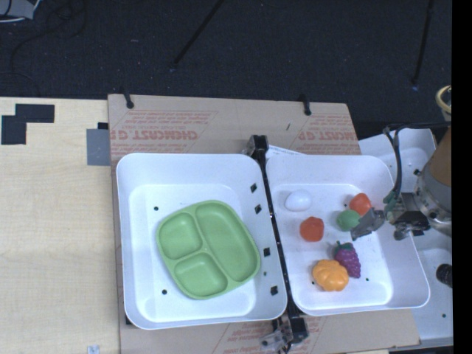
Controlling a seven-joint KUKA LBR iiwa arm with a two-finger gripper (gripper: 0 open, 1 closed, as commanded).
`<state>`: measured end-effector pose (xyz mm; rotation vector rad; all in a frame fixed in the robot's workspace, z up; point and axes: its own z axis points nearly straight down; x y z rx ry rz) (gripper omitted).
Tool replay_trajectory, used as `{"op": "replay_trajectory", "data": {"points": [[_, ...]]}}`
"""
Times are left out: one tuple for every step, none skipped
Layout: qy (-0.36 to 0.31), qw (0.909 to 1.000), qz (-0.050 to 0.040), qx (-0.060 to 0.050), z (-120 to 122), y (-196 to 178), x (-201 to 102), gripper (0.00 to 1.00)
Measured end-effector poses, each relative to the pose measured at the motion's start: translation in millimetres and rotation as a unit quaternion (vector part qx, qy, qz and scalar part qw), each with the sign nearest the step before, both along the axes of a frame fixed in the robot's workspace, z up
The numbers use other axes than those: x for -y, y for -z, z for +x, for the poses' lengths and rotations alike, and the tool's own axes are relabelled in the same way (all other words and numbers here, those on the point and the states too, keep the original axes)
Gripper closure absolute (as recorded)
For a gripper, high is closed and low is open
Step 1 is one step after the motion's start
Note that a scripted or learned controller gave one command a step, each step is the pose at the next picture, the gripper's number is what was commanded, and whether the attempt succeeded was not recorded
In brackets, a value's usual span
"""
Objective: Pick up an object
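Left bin [140, 190]: holds a green plate [208, 249].
Right bin [405, 290]: white egg [298, 200], red pepper [312, 228], orange pepper [330, 274], purple grapes [348, 259].
Gripper [369, 223]: at right bin's right side, beside a green toy [346, 219].

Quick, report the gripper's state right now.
Gripper: at the right bin's right side, next to the green toy; open or closed cannot be told, and nothing is seen held.

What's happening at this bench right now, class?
A grey robot arm reaches in from the right, its claw low over the right bin, close beside a green toy and an orange-red one. Nothing is seen held between its fingers. A white egg, red pepper, purple grapes and yellow-orange pepper lie in that bin. The left bin holds a green divided plate.
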<state>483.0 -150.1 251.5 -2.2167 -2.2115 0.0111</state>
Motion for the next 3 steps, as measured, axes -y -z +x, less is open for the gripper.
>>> {"op": "replay_trajectory", "data": {"points": [[-0.001, 1.0000, -0.0013, 0.006, 2, -5, 0, 0.00], [-0.001, 1.0000, 0.0001, 0.002, 5, 55, 7, 0.00], [-0.001, 1.0000, 0.0002, 0.002, 6, 113, 15, 0.00]]}}
